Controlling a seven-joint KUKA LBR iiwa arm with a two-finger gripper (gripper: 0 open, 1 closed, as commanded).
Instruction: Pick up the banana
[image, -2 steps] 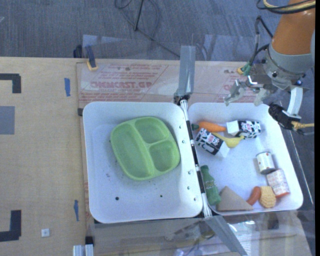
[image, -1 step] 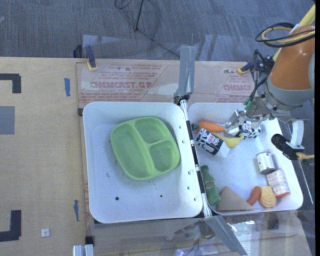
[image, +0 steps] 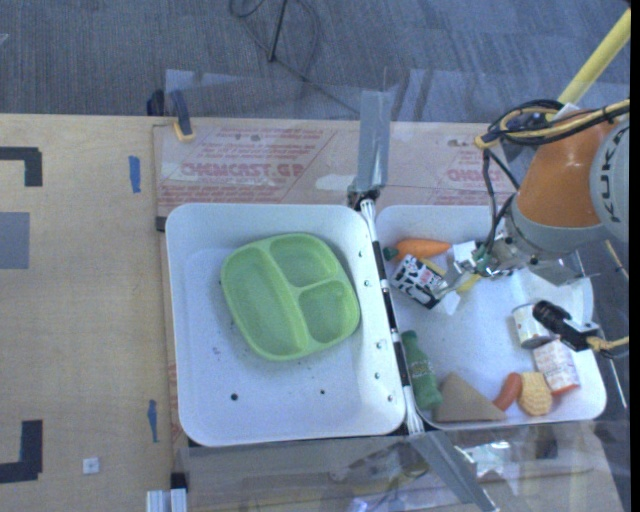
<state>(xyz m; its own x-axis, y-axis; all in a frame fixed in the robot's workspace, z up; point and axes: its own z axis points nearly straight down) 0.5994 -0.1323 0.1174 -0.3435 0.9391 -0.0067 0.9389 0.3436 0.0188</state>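
My gripper (image: 478, 264) hangs low over the upper middle of the right bin (image: 490, 345), under the grey wrist and orange band. A small pale yellow piece (image: 463, 285) peeks out at the gripper's lower left edge. It may be the banana, but most of it is hidden and I cannot tell whether it is held. An orange carrot (image: 423, 246) lies just left of the gripper, and a black-and-white carton (image: 418, 280) sits below the carrot.
The right bin also holds a green bottle (image: 418, 365), a brown wedge (image: 466, 400), a can (image: 524, 326), a red-and-white packet (image: 556, 365) and a round cracker (image: 536, 398). A green divided plate (image: 290, 295) lies in the left bin (image: 200, 400).
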